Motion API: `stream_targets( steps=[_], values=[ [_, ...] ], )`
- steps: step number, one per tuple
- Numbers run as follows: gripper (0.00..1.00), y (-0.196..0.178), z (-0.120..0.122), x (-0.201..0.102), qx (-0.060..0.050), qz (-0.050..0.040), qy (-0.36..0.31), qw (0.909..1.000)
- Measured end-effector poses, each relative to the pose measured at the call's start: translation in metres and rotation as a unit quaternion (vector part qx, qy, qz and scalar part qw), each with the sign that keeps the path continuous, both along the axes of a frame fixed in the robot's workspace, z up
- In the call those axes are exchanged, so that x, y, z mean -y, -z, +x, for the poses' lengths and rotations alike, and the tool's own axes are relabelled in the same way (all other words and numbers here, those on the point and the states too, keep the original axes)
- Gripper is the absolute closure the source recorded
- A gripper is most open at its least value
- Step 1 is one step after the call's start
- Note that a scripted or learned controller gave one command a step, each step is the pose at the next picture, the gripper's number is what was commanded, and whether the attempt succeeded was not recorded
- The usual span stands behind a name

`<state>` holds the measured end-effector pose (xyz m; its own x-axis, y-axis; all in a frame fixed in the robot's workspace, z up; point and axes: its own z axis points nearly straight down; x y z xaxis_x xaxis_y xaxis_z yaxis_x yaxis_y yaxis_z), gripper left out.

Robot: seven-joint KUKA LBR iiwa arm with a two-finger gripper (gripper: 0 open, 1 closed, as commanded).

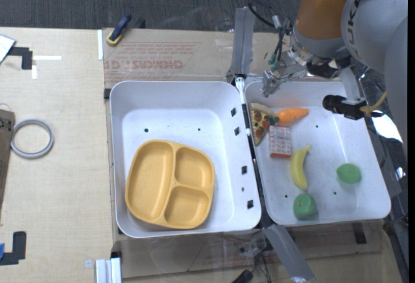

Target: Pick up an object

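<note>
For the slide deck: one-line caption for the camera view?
Claw above right bin's far edge; carrot, banana inside; yellow plate in left bin.

The arm [363,9] runs off the top and right edges. The pizza slice [259,123] lies partly behind the bin wall [249,145]. The carton's [280,142] print is unreadable.

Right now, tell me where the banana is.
The banana lies in the right bin, near its middle, just right of the small red-and-white box, with a green fruit just below it.
</note>
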<state>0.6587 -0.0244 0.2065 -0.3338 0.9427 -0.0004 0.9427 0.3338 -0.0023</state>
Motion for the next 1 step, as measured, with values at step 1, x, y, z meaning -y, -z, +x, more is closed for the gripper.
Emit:
stream_targets(
  steps=[1],
  values=[
    [1.0, -0.1734, 0.0009, 0.0364, 0.002, -0.0006, 0.057, 0.9984]
  ],
)
